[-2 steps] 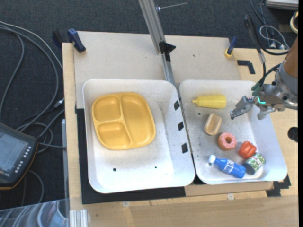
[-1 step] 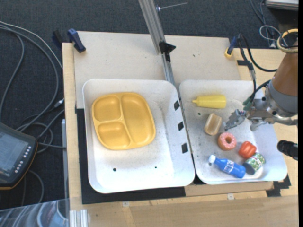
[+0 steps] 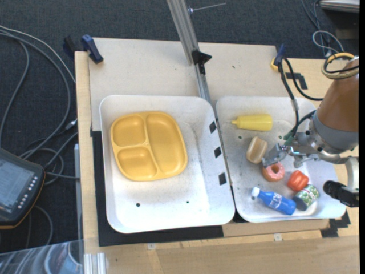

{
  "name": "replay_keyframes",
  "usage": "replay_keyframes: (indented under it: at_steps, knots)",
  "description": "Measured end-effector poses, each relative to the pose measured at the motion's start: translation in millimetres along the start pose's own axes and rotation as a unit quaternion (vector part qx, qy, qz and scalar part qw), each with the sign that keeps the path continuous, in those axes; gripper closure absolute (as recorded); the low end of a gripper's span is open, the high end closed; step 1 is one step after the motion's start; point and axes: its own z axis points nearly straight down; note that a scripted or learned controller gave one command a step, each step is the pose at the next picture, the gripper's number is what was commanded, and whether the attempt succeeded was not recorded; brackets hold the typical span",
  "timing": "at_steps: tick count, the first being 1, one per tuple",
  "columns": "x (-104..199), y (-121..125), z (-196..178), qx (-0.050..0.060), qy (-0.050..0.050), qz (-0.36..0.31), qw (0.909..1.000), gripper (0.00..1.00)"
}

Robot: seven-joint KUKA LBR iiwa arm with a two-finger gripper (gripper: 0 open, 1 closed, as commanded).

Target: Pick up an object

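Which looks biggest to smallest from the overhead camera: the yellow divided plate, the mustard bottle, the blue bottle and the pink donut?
1. Yellow divided plate, by far the largest.
2. Mustard bottle and blue bottle: they look alike in length, too close to rank.
3. Pink donut, the smallest.

Bench (image 3: pixel 154 67): pale speckled top, set on dark carpet, slanted in view.
Bins: two shallow white bins lying side by side on the bench, edges touching along the middle.
Left bin (image 3: pixel 171 210): resting on a black mat (image 3: pixel 100 233) showing past its left and front edges.
Right bin (image 3: pixel 228 147): sitting at the bench's right part, front corner near the bench edge.
Clamps: blue clamp (image 3: pixel 91 47) at the far left corner, another (image 3: pixel 278 56) at the far right.
Metal post (image 3: pixel 182 16): rising from the far edge between the bins.
Cable (image 3: pixel 292 87): black, trailing across the bench by the right bin's far corner.
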Motion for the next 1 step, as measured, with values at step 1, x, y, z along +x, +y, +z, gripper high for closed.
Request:
replay_keyframes:
  at_steps: [1]
  knots:
    - [1.7, 2.9, 62.6, 0.001, 0.0, 0.0, 1.0, 0.0]
